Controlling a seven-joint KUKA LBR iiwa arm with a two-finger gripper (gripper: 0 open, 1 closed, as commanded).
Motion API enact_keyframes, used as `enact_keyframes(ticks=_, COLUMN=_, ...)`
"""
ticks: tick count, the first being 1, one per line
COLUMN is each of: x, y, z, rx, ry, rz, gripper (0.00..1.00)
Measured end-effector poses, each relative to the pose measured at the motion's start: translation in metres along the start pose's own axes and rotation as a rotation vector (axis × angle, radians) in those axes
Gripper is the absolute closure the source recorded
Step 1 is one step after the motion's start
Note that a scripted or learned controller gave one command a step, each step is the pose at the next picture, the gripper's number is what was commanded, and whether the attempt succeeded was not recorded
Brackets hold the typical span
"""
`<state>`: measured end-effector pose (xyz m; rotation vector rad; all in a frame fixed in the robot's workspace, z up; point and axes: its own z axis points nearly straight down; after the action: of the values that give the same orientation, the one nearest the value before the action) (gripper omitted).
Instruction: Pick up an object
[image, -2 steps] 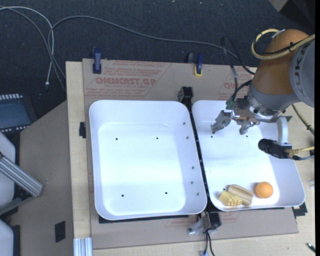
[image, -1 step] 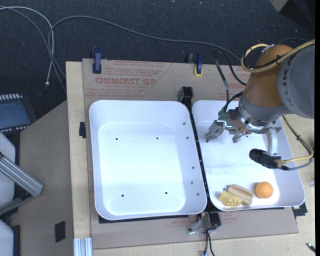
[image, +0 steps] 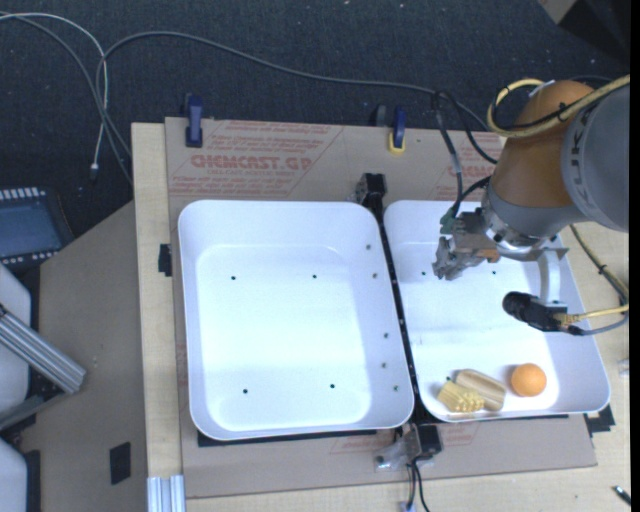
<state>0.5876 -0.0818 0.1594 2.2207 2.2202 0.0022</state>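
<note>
In the right bin (image: 430, 225), three things rest near the front edge: a small orange ball (image: 528, 380), a tan bread-like roll (image: 482, 384) and a yellow corn-like piece (image: 459, 399) touching the roll. My gripper (image: 452, 262) hangs over the back left part of that bin, well behind these objects. I see nothing between its fingers. The arm's grey and orange wrist (image: 545, 160) rises to the right behind it.
The left bin (image: 285, 225) lies beside the right one, sharing a black divider rail. A black cable connector (image: 530, 310) hangs over the right bin's right side. Blue clamps (image: 193, 110) hold the cardboard base at the back.
</note>
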Motion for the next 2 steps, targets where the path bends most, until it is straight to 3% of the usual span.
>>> enact_keyframes(ticks=2, x=-0.002, y=0.009, z=-0.100, rx=-0.004, ry=0.000, rz=0.000, gripper=1.00)
